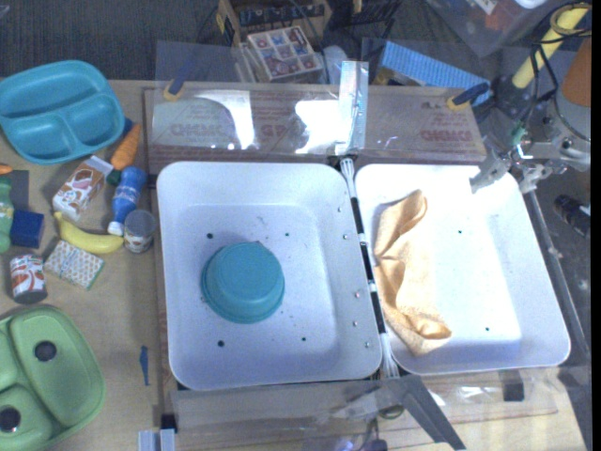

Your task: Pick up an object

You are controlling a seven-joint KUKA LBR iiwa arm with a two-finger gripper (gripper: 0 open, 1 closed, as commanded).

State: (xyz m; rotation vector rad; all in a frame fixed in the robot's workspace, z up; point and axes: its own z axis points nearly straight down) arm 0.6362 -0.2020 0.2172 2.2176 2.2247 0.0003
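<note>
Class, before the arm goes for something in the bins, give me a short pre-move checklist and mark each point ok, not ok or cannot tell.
1. Target present: teal bowl upside down in left bin, ok.
2. Second target: tan cloth crumpled in right bin, ok.
3. Bowl free of the walls: ok.
4. Cloth free of the divider: not ok, it lies against it.
5. Claw ready, at the right bin's far corner: cannot tell.

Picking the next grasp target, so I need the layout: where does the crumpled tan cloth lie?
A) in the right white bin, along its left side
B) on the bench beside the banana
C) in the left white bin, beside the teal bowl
A: the crumpled tan cloth lies in the right white bin, against its left wall; the upturned teal bowl sits alone in the left white bin.
</note>
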